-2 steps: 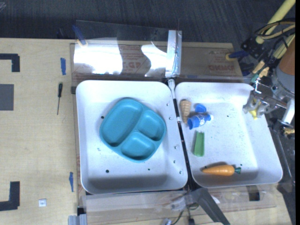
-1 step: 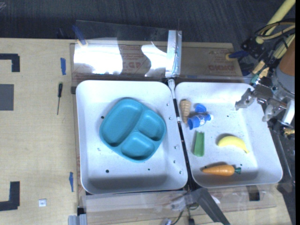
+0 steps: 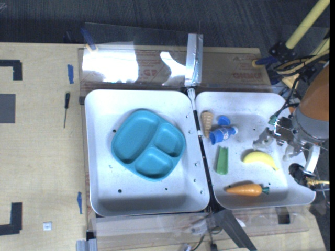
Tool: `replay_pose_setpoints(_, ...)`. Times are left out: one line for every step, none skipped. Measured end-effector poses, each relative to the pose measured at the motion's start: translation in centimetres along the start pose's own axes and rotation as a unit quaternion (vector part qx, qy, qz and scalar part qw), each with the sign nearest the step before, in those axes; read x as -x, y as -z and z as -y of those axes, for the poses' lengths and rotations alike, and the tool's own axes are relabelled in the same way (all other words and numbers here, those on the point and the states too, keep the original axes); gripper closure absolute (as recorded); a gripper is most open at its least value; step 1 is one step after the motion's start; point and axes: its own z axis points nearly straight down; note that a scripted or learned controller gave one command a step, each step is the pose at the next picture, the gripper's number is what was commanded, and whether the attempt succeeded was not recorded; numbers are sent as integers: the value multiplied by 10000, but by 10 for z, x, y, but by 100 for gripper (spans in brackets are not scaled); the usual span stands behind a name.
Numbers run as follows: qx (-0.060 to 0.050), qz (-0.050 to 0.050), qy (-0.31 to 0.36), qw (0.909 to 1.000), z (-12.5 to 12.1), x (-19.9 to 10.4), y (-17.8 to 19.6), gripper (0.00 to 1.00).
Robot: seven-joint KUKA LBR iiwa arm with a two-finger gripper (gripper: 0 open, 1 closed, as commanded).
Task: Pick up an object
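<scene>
Two shallow white bins sit side by side on the bench. The left bin (image 3: 99, 156) holds a blue divided plate (image 3: 148, 143) with three compartments, lying roughly at the centre of the bin floor.

The right bin (image 3: 246, 101) holds five loose items. A small waffle cone (image 3: 208, 121) lies at the upper left, close to the dividing wall. Just beside it, to the right, a blue cap-like piece (image 3: 224, 121) rests above a small blue bottle (image 3: 222, 135) lying on its side. Below these a green stick-shaped item (image 3: 222, 160) lies nearly upright in the view. A yellow banana (image 3: 259, 159) lies to the right of the green item, apart from it. An orange carrot (image 3: 244, 190) with a green end lies along the near wall, below the banana.

The arm enters from the right, its orange band (image 3: 317, 101) visible at the frame edge. The gripper (image 3: 272, 135) sits over the right side of the right bin, just above and right of the banana. Jaw condition: cannot be established; the fingers are lost among metal parts and cabling, and their spacing is not readable from this angle. It appears that nothing sits between them, though the view is too cluttered to confirm. The banana is the nearest item to the gripper and lies flat on the bin floor; contact between the two cannot be determined.
</scene>
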Motion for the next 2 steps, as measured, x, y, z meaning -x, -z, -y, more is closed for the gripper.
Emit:
replay_pose_setpoints(68, -12, 376, 9993, 39, -10, -53, 0)
replay_pose_setpoints(73, 3, 1335, 9910, -19, 11, -53, 0)
